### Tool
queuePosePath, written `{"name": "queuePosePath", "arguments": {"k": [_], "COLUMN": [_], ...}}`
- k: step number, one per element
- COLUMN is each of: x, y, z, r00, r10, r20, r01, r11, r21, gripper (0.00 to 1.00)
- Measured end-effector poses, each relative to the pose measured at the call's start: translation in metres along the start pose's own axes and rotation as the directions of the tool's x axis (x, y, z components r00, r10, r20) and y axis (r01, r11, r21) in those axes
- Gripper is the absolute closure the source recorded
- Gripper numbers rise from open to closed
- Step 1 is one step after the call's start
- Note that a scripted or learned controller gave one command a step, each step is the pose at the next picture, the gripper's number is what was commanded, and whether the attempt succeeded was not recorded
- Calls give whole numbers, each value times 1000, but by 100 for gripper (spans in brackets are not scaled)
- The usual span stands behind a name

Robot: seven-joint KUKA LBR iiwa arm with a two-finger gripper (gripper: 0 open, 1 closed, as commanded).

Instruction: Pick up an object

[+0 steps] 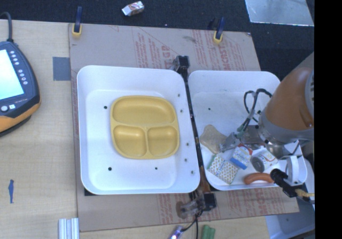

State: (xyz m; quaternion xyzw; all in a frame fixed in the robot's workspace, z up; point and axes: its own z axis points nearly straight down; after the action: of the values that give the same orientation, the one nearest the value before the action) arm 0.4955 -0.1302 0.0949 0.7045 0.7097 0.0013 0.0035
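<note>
bins: 2 white | left bin (pixel 91 125): 1 yellow divided tray (pixel 144 126) | right bin (pixel 224 85): cluttered, 1 orange tool (pixel 258 178), 1 patterned packet (pixel 223 169) | gripper (pixel 241 140) low over clutter, jaws: can't tell

Robotics lab — teach pendant (pixel 16 85), clamped bench (pixel 48 179).

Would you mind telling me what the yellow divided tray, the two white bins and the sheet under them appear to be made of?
The yellow divided tray looks like moulded plastic with a matte, even finish and rounded compartment edges. The left bin and right bin seem to be thin white plastic, smooth with soft-formed rims. The sheet under them looks like cardboard: dull brown with printed red lettering.
</note>
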Motion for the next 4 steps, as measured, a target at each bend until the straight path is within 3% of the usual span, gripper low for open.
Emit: {"name": "queuePosePath", "arguments": {"k": [1, 2, 3, 4], "x": [-83, -48, -49, -49], "y": [56, -18, -18, -18], "z": [-24, 4, -7, -6], "r00": [1000, 1000, 1000, 1000], "r10": [5, 1, -5, -5], "r20": [-2, -4, -2, -2], "r01": [-5, -1, 5, 5], "r11": [1000, 1000, 1000, 1000], "r21": [8, 11, 11, 11], "gripper": [0, 0, 100, 0]}}
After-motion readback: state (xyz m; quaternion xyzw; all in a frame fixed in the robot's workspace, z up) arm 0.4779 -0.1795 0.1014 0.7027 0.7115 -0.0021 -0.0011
